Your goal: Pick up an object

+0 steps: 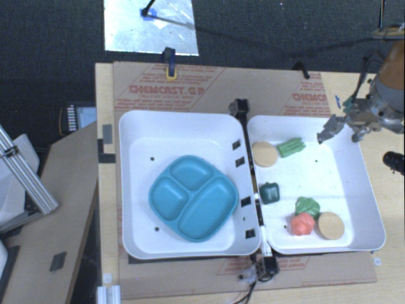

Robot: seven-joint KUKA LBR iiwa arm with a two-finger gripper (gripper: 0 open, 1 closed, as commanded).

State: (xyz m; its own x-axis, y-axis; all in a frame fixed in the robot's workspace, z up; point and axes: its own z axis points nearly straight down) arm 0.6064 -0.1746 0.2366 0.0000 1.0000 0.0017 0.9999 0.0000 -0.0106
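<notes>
The tool [338,130], its open-or-closed state unclear, hangs above the right bin's [354,170] far edge and risks closing on nothing beside the green piece [291,147].

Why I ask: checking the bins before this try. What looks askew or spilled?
Nothing spilled. The blue divided plate sits turned at an angle in the left bin; the small items lie loosely scattered inside the right bin.

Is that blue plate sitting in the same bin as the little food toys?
No, the blue divided plate lies alone in the left bin, while the toys lie in the right bin.
</notes>
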